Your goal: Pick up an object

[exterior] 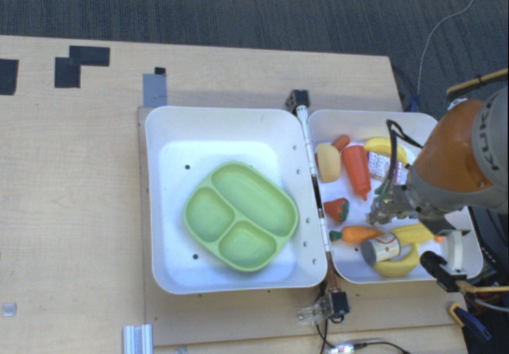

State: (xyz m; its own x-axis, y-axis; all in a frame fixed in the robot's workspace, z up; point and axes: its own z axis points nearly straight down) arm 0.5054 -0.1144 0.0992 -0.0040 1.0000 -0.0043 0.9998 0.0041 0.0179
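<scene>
The gripper [388, 208] hangs low in the right bin [350, 274], above the toy carrot [359, 234]; whether it is open, I cannot tell. This looks like the approach step, and the next move calls for a clean descent onto one toy.

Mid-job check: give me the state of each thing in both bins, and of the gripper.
Green divided plate: flat in left bin, compartments bare.
Red bottle: lying in right bin.
Carrot: lying near the divider.
Banana: lying at the near wall.
Gripper: low over the toys, holding nothing visible.

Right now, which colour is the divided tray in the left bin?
Light green; the divided tray shows clearly in the camera view.
</scene>
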